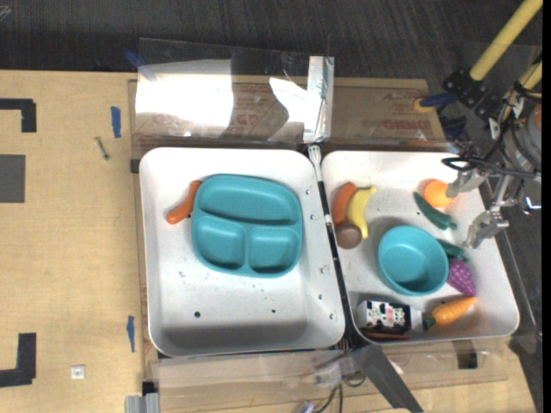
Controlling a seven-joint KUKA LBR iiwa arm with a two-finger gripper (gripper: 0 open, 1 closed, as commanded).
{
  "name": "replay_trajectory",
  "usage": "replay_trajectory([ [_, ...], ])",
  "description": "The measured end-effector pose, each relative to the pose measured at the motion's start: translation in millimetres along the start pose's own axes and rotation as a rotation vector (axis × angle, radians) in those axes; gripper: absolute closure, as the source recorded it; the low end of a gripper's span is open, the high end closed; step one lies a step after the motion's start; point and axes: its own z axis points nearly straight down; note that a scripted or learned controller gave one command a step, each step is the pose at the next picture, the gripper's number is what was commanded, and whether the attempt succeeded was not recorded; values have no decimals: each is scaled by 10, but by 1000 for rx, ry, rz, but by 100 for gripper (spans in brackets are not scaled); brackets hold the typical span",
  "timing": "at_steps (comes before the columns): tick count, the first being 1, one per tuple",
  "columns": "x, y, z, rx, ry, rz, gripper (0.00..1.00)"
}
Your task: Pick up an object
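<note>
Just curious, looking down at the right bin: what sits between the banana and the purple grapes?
In the camera view, the teal bowl sits between the banana and the purple grapes.

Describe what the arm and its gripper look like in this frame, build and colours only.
At the view's right edge, the gripper is a pale grey metal assembly with two slim fingers of the same silvery tone. Thin black cables loop around its upper part. Behind it sits the rounded grey body of the arm. No markings are legible at this size.
</note>
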Motion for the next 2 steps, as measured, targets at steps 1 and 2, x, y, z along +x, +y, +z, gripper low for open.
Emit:
replay_trajectory([
  [1,95,-207,1613,3,-8,6,0],
  [2,-694,553,872,-3,-12,31,0],
])
